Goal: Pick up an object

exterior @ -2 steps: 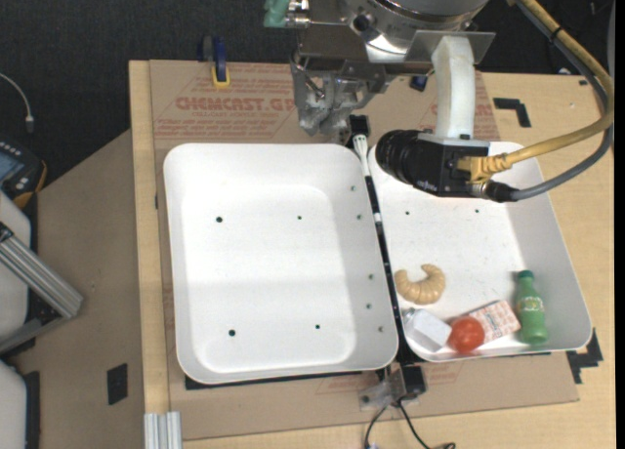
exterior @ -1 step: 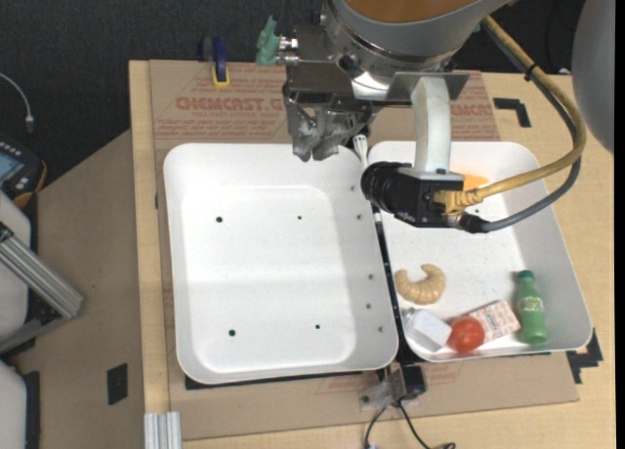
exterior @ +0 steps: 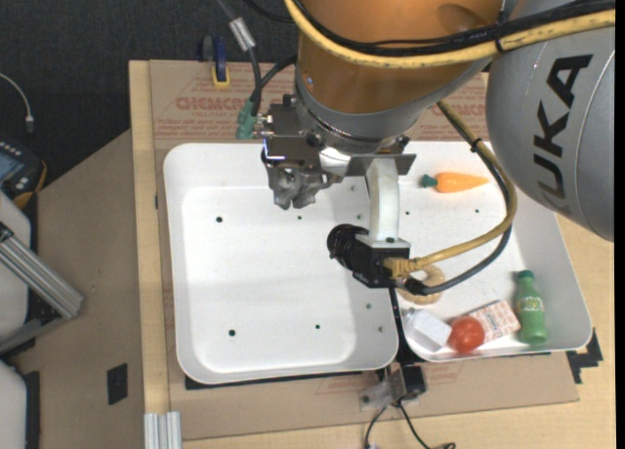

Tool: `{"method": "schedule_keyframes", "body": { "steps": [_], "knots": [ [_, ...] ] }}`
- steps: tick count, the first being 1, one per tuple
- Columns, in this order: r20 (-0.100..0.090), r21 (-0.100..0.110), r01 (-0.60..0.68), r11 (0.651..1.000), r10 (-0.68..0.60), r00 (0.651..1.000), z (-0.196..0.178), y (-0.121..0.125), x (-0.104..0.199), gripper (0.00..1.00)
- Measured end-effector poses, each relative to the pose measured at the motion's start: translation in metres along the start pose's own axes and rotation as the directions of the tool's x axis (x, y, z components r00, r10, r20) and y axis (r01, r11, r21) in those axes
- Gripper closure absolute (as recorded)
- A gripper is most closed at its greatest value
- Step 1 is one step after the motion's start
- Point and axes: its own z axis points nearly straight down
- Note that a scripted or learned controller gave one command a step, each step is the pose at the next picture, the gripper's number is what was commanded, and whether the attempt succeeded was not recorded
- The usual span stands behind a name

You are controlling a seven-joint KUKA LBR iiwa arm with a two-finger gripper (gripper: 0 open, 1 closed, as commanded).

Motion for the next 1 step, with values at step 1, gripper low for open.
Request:
{"method": "schedule_keyframes", "body": {
  "steps": [1],
  "knots": [
    [-0.013, -0.027, 0.002, 1.000, -0.003, 1.000, -0.1310, -0.0004, -0.0007, 1.00]
  ]
}}
